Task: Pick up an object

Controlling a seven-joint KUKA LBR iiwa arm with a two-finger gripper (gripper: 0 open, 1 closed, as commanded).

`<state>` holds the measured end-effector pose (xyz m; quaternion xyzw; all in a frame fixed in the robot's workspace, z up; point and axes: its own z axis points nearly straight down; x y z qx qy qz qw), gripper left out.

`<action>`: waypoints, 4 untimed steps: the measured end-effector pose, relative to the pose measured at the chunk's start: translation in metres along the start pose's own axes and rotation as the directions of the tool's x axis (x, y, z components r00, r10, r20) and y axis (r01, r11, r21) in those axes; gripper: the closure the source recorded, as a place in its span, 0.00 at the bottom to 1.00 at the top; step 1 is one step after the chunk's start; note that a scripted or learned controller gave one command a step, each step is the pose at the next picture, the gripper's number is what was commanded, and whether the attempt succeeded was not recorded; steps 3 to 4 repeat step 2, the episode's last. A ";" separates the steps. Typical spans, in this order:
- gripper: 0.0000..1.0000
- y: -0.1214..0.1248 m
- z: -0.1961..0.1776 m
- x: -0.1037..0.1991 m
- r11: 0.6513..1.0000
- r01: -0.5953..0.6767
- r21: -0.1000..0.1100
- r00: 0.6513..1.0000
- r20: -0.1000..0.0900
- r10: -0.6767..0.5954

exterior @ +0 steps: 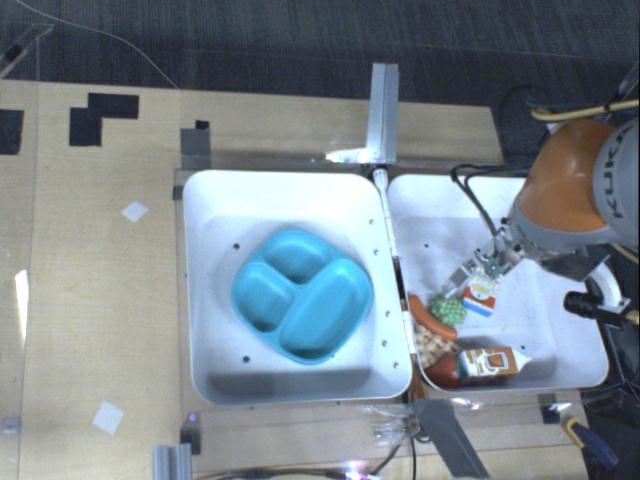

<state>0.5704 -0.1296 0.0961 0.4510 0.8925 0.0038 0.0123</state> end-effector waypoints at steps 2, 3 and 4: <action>0.00 -0.011 0.005 0.040 0.977 0.215 0.005 0.977 -0.008 -0.215; 0.00 -0.011 0.005 0.040 0.977 0.215 0.005 0.977 -0.008 -0.215; 0.00 -0.011 0.005 0.040 0.977 0.215 0.005 0.977 -0.008 -0.215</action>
